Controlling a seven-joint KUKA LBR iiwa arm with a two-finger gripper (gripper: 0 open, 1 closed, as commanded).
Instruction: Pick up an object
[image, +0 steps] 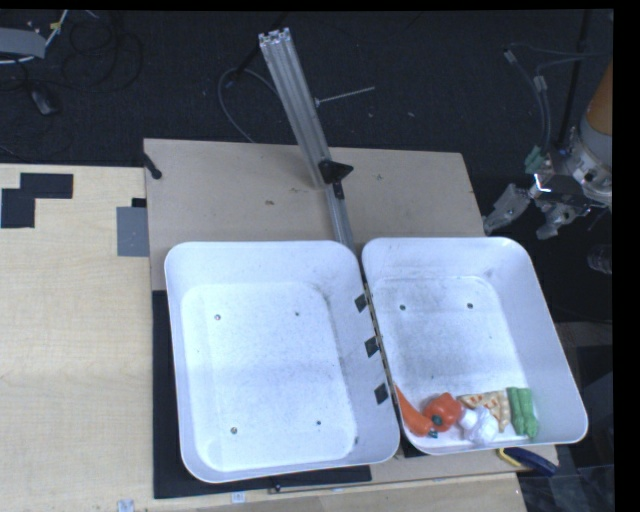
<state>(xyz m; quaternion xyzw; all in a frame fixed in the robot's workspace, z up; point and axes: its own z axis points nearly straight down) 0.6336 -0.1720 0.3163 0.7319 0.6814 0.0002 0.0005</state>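
White plastic bins sit side by side; the right bin (470, 330) holds a small heap in its lower right corner: an orange toy (438, 410), a pale white lump (478, 427), a tan piece (487, 403) and a green block (521, 411), all touching or just beside one another against the near wall. The gripper (545, 205) hangs at the upper right of the frame, outside the bin, well apart from the heap; I cannot tell how it is set. The pieces look light and small, the green block probably stiffest and easiest to pinch across its narrow sides, though crowding against the wall could spoil a grasp.
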